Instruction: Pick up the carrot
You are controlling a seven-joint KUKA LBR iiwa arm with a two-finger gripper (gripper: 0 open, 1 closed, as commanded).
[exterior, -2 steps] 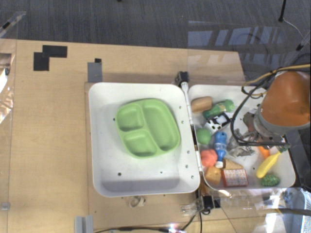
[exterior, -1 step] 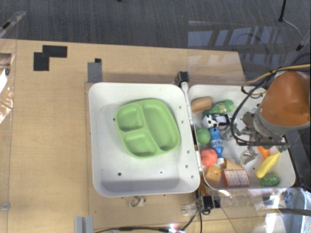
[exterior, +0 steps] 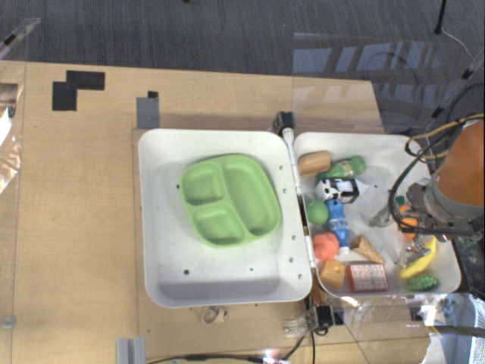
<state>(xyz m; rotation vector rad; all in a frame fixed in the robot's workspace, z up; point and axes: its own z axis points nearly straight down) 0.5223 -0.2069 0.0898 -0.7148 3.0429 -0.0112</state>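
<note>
A green plate (exterior: 229, 198) with three parts sits in the left white bin (exterior: 163, 279) on the brown desk (exterior: 76, 226). The right white bin (exterior: 386, 152) holds toy food. A bread roll (exterior: 314, 161) lies at the top, next to a green bottle (exterior: 347, 166). A red tomato (exterior: 326, 245) is lower down. A yellow banana (exterior: 421, 260) lies near a red box (exterior: 367, 277).

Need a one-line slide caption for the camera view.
Arm's hand low in the right bin among toy foods; green divided plate in the left bin.
</note>
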